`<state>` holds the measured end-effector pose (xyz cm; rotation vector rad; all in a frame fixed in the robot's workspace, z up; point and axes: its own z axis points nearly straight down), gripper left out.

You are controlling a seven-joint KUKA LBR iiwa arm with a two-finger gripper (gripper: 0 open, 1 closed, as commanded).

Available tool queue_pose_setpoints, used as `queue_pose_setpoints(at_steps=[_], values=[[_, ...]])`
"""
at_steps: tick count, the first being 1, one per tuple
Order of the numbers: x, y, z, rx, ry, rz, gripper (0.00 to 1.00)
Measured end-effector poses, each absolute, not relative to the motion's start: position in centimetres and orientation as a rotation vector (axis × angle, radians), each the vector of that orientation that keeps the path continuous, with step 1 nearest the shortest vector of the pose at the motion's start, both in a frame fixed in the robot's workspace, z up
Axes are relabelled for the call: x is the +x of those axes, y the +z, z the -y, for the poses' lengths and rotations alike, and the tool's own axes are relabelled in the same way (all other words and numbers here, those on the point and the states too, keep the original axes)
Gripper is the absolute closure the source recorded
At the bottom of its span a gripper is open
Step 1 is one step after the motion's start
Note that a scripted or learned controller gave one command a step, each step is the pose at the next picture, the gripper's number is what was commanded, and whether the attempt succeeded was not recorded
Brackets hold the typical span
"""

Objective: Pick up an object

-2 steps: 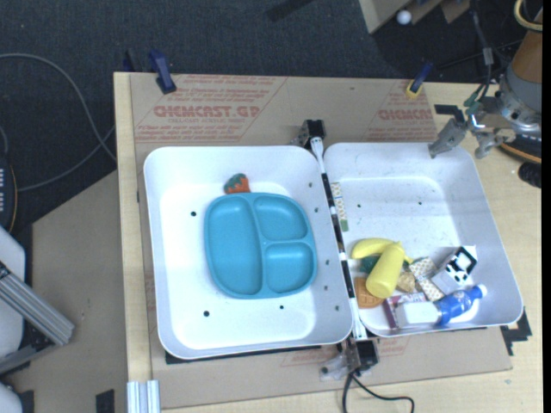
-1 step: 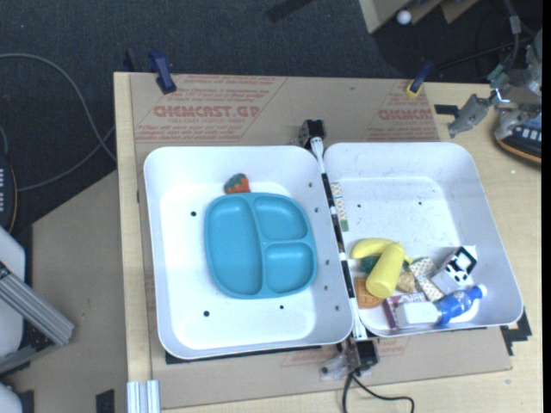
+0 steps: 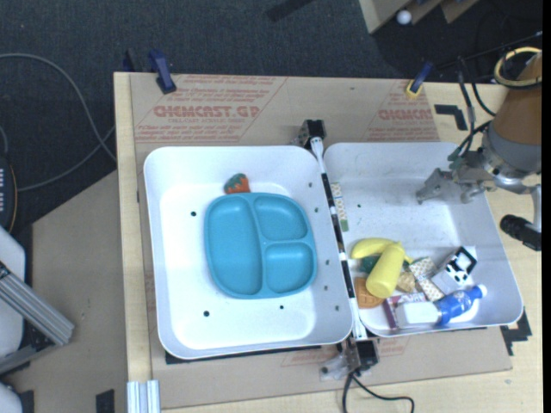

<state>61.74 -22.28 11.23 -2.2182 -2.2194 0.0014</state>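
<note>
My gripper [image 3: 449, 189] hangs over the far right part of the right bin [image 3: 387, 179], its fingers spread and nothing between them. The loose objects lie in a heap at that bin's near edge, well in front of the gripper. The heap holds a yellow banana-shaped piece [image 3: 370, 248], a yellow cylinder [image 3: 386, 270], a black-and-white block [image 3: 461, 264], a blue bottle [image 3: 458, 303] and a white box [image 3: 419, 314]. A small orange and green object [image 3: 237, 183] sits in the left bin.
A blue divided plate [image 3: 258, 243] lies across the middle of the left bin [image 3: 172, 196]. A black ridge [image 3: 331, 222] divides the two bins. Bare white floor stretches under the gripper and to its left.
</note>
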Motion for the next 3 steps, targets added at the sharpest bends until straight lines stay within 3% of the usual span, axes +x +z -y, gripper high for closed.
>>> queue_pose_setpoints(at_steps=[1,2,3], values=[[66.1,18.3,22.4,-2.224,-0.004,2.228,0.00],[66.7,22.1,22.4,-2.223,-0.002,2.226,0.00],[55.8,8.4,19.1,-2.221,0.001,2.220,0.00]])
